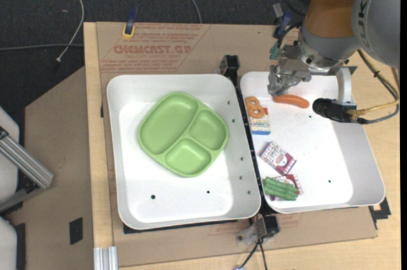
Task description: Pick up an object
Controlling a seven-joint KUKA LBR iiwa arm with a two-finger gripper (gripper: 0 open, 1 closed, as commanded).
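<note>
Four loose things in the right bin (356, 154): a slim orange piece (294, 100) near the far wall, a small card with orange rings (257, 116) just toward the divider from it, a pink patterned packet (278, 157) lower down, and a green bundle (280, 188) by the near rim. Beside it on the tabletop (159, 46), the left bin (127, 186) with a green divided plate (183, 133), well apart from the arm. Poised low at the far end of the right bin, the gripper (281, 89), directly over the left end of the orange piece and very close to it (touching or just clear, hard to say from this slant). Impossible to tell how wide the fingers stand, with the wrist body covering them from above; nothing visibly held between them. By the look of it, the approach step, with the orange piece as the likely target and no lift begun. Next, probably: settle straight down so as to straddle the piece across its narrow width, close firmly, then rise without dragging. Worth minding: a rounded, slim shape liable to roll or squirt out sideways, and the ringed card lying near enough to get nudged.
</note>
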